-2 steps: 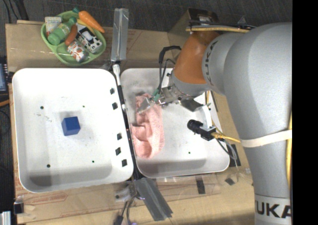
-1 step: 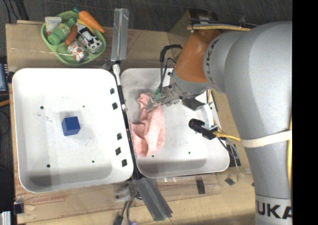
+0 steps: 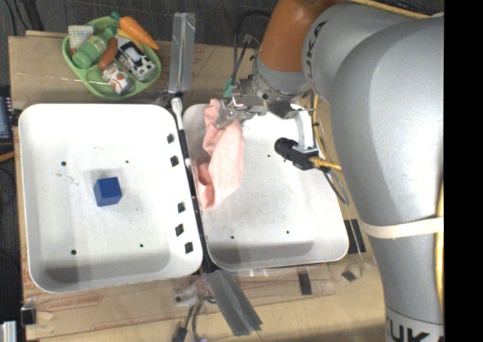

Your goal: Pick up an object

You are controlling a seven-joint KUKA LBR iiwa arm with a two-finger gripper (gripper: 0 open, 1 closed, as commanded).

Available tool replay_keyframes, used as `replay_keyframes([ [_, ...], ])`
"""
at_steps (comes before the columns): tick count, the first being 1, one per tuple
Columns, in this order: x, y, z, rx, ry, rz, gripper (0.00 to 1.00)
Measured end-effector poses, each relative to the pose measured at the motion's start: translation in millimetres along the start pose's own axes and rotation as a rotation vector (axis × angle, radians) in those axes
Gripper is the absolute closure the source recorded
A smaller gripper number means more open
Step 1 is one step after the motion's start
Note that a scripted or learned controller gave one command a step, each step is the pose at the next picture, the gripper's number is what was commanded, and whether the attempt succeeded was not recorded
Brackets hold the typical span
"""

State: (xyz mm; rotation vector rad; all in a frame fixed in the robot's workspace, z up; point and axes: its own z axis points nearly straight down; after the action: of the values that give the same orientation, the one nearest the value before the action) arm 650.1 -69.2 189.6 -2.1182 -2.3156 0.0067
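Grey arm (image 3: 377,144) over two bins; one pink cloth (image 3: 223,155), one blue cube (image 3: 108,191)

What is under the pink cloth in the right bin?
The pink cloth hangs from the claw, draping down over the white floor and left wall of the right bin. Whatever lies beneath its folds is covered. The blue cube sits in the left bin.

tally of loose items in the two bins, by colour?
Blue: 1, the cube in the left bin
Pink: 1, the cloth in the right bin, hanging at the gripper
Total: 2
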Motion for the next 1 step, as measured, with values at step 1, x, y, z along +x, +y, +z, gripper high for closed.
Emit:
replay_keyframes([
  [1,-25.7,-40.1,44.0,0.003,0.002,-0.192,1.00],
])
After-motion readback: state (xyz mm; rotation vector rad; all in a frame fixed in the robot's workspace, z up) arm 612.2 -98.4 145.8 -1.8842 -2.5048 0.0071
